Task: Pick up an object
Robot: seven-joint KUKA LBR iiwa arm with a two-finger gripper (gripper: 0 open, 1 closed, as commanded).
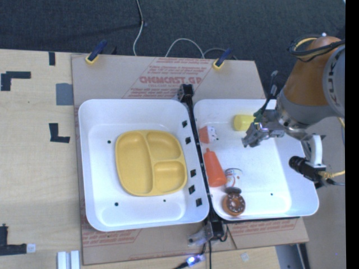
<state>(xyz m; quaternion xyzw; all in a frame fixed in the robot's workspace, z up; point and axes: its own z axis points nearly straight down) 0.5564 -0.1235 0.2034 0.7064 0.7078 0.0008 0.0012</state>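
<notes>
Bench: cardboard sheet clipped under two white bins, dark carpet behind.
Left bin: holds a yellow divided plate, lying flat, likely just parked there.
Right bin: the pickable clutter sits here, within the arm's reach.
Gripper: low over the right bin; whether it is released or clenched, I cannot tell.
Yellow cup: just beside the gripper, upper left, probably the nearest target.
Orange bottle: against the divider.
Donut: near the front edge.

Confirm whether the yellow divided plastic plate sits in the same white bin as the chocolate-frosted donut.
No: the yellow divided plate lies in the left bin, while the donut lies in the right bin.
</notes>
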